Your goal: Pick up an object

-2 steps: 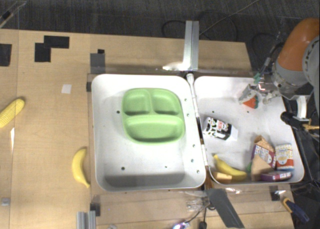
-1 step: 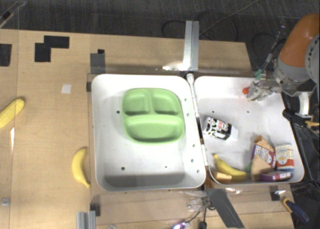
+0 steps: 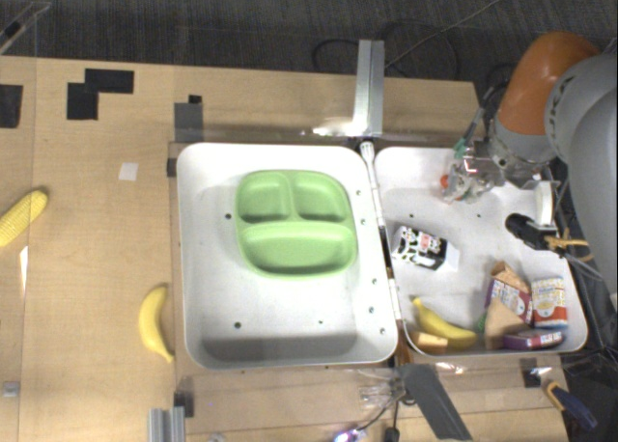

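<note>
Black and white pack [image 3: 421,247]: lay flat near the middle of the right bin [image 3: 415,189], a little to its left side, touching nothing else.
Yellow banana [image 3: 446,330]: lay along the near edge of the right bin, below the pack and apart from it.
Brown carton [image 3: 506,303]: sat tipped in the near right corner of that bin, just right of the banana.
Red and white box [image 3: 548,300]: stood right beside the brown carton, close to the bin's right wall.
Purple thing [image 3: 533,340]: lay low in front of the carton and the box; too small to tell more.
Gripper [image 3: 465,179]: hung over the far part of the right bin, well apart from the pack and the other things.
Grip: too small and blurry to tell if spread or pressed together; nothing seen in it.
Arm [image 3: 587,112]: grey, came in from the right, with an orange band [image 3: 539,73] above the wrist.
Left bin [image 3: 212,315]: held a green plate [image 3: 294,220] with three parts, lying flat in the middle.
Bench [image 3: 87,266]: had a second banana [image 3: 154,322] just left of the left bin, and a yellow corn cob [image 3: 21,216] far out at the left edge.
</note>
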`<state>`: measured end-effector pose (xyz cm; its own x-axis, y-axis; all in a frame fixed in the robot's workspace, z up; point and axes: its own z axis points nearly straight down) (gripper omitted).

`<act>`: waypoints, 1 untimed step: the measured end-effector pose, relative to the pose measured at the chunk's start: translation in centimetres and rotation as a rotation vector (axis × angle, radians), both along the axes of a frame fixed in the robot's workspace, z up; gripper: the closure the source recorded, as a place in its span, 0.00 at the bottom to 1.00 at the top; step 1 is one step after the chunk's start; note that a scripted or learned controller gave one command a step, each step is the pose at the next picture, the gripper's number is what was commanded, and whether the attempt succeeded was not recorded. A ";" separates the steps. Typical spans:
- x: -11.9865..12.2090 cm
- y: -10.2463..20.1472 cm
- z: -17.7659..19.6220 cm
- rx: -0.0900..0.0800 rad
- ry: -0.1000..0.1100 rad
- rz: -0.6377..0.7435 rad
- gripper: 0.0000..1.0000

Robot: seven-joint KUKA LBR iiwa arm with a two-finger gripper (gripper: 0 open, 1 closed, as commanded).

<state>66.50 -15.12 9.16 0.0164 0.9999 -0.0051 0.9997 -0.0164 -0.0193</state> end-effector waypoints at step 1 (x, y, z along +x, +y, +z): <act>0.5 9.1 9.6 0.005 -0.027 -0.039 1.00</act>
